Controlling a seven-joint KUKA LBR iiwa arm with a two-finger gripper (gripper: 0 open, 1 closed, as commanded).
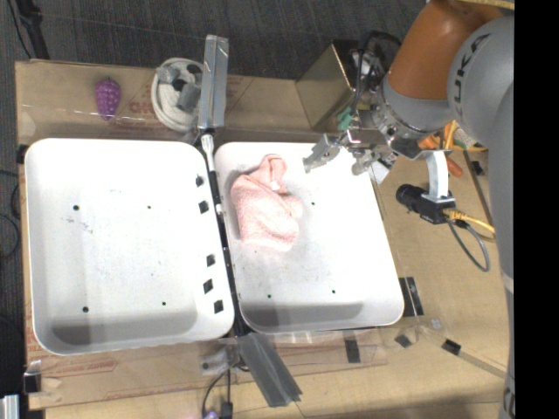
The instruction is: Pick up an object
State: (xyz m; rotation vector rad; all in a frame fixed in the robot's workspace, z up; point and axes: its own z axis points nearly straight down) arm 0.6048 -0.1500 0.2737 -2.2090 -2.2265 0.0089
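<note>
Two shallow white bins side by side on the table (61, 90), seen from above at a slant.

Right bin (349, 269): one pink bundle (262, 209), soft and crumpled, cloth-like. It lies in the far left part of the bin, close to the wall shared with the other bin, resting on the bin floor. A narrow lobe of it points toward the far rim.

Left bin (113, 234): white floor with a few small dark dots. A row of small black tabs (210, 260) runs along the divide between the two bins.

Arm (493, 94): grey, with the orange band (428, 51) above the wrist. It enters from the right and reaches over the far right corner of the right bin.

Tool (339, 161): sits over the far edge of the right bin, just right of the pink bundle and apart from it. Fingers spread wide, one tip toward the bundle, the other toward the bin's right wall, white bin floor between them. Height above the bin floor hard to judge from this angle.

Beyond the bins, on the table: a small purple lump (107, 97) at far left, a white coil (177, 92) near it, and an upright grey bar (213, 81) in line with the divide between the bins.
</note>
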